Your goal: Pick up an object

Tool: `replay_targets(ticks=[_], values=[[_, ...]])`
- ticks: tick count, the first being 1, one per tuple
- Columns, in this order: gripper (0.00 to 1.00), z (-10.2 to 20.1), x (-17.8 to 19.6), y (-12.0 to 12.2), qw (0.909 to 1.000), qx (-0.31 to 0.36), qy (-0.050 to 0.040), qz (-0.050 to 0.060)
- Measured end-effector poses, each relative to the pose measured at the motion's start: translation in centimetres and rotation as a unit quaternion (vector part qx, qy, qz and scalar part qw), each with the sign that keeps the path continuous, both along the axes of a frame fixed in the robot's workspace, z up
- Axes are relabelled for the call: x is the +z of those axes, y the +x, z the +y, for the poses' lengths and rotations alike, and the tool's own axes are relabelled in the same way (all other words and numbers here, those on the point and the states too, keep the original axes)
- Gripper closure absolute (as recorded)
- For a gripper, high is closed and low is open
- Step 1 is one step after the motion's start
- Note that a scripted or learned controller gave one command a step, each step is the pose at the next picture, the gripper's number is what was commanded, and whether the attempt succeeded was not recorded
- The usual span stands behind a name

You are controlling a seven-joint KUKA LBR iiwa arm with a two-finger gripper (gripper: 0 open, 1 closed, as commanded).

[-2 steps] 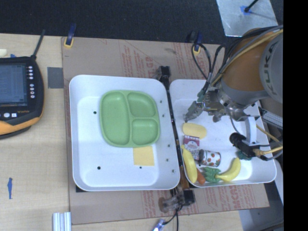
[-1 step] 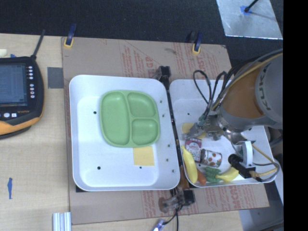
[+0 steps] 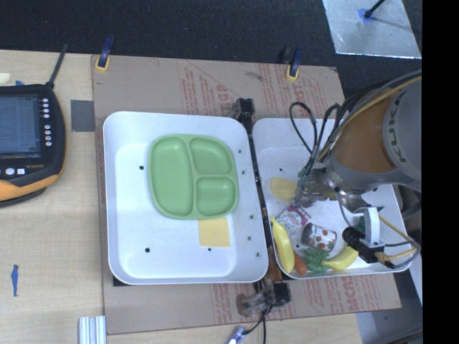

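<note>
My gripper [image 3: 310, 190] hangs low in the right bin [image 3: 276, 138], just above a small white and red packet [image 3: 290, 219]. Its tips sit beside a pale yellow piece [image 3: 282, 188] at the bin's middle left. A yellow banana [image 3: 282, 244] lies along the bin's left wall. Near the front are a small patterned can [image 3: 319, 238], a second yellow banana [image 3: 343, 259] and an orange carrot-like piece [image 3: 301, 266]. The arm's wrist covers the bin's right part.
The left bin [image 3: 125, 213] holds a green divided plate [image 3: 193, 175] and a yellow square slice [image 3: 214, 231]. A teach pendant [image 3: 25, 138] lies on the bench at far left. Black cables loop over the right bin's back.
</note>
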State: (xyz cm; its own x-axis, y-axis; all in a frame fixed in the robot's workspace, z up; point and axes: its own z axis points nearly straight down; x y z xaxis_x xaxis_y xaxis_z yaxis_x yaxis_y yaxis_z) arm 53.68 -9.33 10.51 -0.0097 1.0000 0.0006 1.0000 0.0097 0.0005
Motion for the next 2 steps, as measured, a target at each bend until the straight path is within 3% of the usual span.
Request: replay_targets(ticks=[1,2], values=[[0.00,0.0,0.0,0.0,1.0000,0.000,0.0000,0.000],[0.00,-2.5,-1.3,7.5,1.0000,-0.003,-0.0003,0.001]])
